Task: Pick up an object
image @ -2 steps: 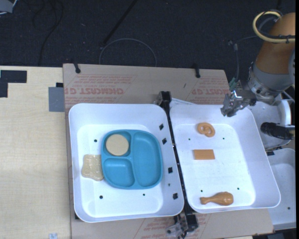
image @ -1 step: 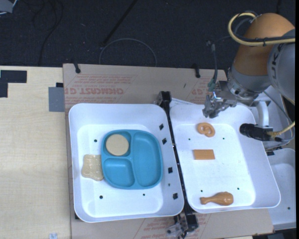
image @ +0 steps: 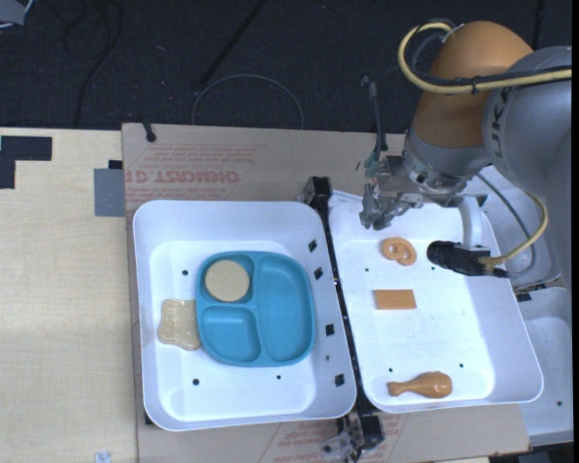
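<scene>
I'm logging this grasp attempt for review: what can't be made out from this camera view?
- Gripper finger state: too small and dark against the right bin in the camera view.
- Whether it touches the bin floor: the slanted view doesn't tell.
- Arm base: cut off by the right edge.

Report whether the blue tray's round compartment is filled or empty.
Filled: a tan round cookie sits in the upper-left compartment of the blue tray.

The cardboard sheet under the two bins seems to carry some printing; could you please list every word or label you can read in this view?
Red lettering on the cardboard sheet behind the left bin: upside down and too blurred to read with confidence.
Red print on the cardboard's front edge: mostly hidden, unreadable.
No other text is legible.
</scene>
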Available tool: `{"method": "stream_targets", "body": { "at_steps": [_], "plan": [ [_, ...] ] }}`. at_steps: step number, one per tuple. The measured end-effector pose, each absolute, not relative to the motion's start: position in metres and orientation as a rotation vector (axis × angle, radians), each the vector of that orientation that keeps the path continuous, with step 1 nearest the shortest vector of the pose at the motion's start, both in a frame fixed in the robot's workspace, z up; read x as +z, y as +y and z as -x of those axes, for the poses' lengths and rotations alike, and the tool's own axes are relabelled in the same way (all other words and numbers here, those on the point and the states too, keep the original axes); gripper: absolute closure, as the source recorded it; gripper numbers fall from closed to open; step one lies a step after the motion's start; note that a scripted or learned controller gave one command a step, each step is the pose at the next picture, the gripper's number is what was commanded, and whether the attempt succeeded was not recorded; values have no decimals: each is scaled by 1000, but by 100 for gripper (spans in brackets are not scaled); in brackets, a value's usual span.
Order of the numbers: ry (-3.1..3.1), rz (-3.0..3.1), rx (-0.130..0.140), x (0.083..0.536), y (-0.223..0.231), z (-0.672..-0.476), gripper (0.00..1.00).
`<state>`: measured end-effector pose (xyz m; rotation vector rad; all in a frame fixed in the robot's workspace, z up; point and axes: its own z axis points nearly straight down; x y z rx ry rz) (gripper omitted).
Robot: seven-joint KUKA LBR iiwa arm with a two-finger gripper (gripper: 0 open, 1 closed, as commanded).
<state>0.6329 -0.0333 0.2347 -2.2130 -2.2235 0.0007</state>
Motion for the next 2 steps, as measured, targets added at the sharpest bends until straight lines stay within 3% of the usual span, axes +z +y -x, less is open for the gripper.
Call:
{"method": "stream_targets", "body": {
  "at_steps": [2],
  "plan": [
    [-2224, 2212, 2, 224, 85, -617, 100]
  ]
}}
